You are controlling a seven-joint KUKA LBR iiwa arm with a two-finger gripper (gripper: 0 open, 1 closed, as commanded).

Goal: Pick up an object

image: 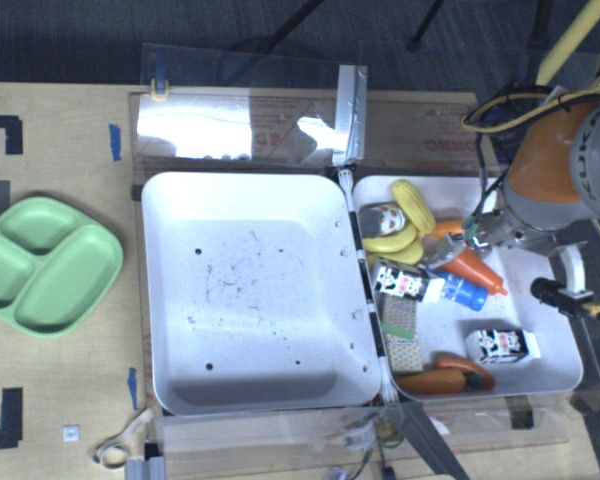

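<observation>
hovering over the right bin, hand near carrot; grip seemingly unclear.

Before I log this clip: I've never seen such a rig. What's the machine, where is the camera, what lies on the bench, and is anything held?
One camera looks down at a slant on a wooden bench. The grey arm with an orange band enters from the right; its gripper sits low among the clutter in the right white bin. That bin holds bananas, an orange carrot-like toy, two cow-patterned cartons and other small items. The left white bin sits beside it, and a green divided plate lies far left. Whether anything is held cannot be judged.
</observation>
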